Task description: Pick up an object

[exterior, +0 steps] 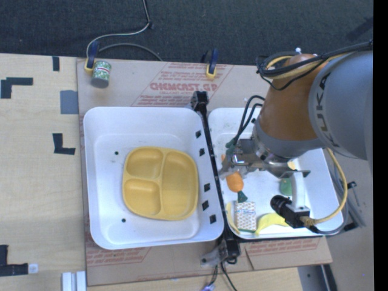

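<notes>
My gripper (pixel 238 164) hangs low over the left part of the right bin (pixel 324 162), under the big grey and orange arm. Right below it lies an orange carrot-like toy (pixel 234 181) with a green tip (pixel 242 196); whether they touch cannot be told. Nearer the front wall lie a small pale packet (pixel 245 216) and a yellow banana (pixel 270 223). A green-and-white item (pixel 299 187) lies to the right of the gripper. The arm hides much of the bin's back half.
The left bin (pixel 97 162) holds a yellow divided plate (pixel 160 183) in its middle. A black divider (pixel 209 168) with clips runs between the bins. A small green-lidded jar (pixel 100 73) stands on the cardboard beyond the left bin.
</notes>
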Controlling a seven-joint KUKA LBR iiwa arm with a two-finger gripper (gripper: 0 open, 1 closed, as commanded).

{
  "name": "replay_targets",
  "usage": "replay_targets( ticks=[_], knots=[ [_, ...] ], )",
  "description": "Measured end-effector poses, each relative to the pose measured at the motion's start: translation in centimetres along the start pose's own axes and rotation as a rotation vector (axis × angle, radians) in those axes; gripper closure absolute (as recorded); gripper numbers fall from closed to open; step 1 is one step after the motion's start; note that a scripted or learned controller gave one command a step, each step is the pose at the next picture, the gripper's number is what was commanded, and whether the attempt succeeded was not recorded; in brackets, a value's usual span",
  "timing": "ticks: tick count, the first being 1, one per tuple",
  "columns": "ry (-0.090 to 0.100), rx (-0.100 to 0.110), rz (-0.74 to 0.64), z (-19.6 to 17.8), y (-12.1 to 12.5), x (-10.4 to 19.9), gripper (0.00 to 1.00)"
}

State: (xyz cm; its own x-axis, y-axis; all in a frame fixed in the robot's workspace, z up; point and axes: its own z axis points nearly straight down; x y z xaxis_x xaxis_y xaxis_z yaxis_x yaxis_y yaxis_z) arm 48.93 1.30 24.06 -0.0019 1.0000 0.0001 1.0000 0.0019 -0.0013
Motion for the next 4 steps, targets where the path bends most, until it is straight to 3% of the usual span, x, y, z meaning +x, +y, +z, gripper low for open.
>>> replay_targets(
  ticks=[1, 2, 3, 4],
  knots=[
    [0.0, 0.001, -0.002, -0.9, 0.0, 0.0, 1.0],
    [0.0, 0.001, 0.0, 0.1, 3.0, 5.1, 1.0],
    [0.0, 0.002, -0.001, -0.4, -0.6, 11.4, 1.0],
    [0.0, 0.0, 0.0, -2.8, -0.6, 11.6, 1.0]
  ],
)
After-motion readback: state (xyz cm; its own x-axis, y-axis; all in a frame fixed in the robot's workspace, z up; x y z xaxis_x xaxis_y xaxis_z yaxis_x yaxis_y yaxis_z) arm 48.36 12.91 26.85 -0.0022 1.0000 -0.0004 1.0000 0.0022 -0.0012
